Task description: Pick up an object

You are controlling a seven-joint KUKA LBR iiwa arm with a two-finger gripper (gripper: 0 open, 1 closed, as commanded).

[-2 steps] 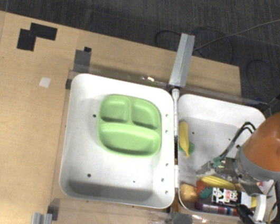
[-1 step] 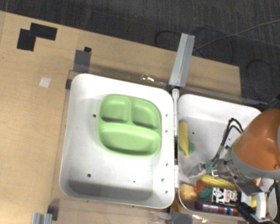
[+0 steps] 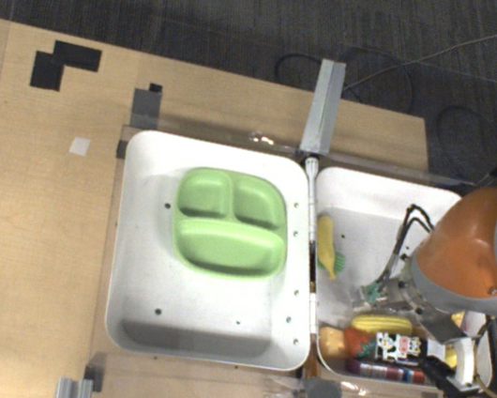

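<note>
Arm: the KUKA arm's orange band [image 3: 470,250] hangs over the right bin [image 3: 372,198], wrist pitched down toward that bin's near half.

Gripper: the gripper [image 3: 383,291] is low among the clutter, its tip just above the banana.

Fingers: too dark and crowded there to say whether they stand apart or together (I cannot tell), and nothing shows between them.

Nearest target: the banana [image 3: 383,323] lies just on the near side of the tip, its long axis running left to right across the bin.

Key relation: the fingers would need to straddle the banana's short width, so a close across its long axis looks like the working line.

Neighbours: the corn cob [image 3: 326,244] lies to the left along the dividing wall, lengthwise front to back; an orange ball [image 3: 332,339] and a black-and-white printed box [image 3: 399,347] crowd the near edge.

Left bin: the left bin [image 3: 139,250] holds a green divided plate [image 3: 231,222], well apart from the arm.
</note>
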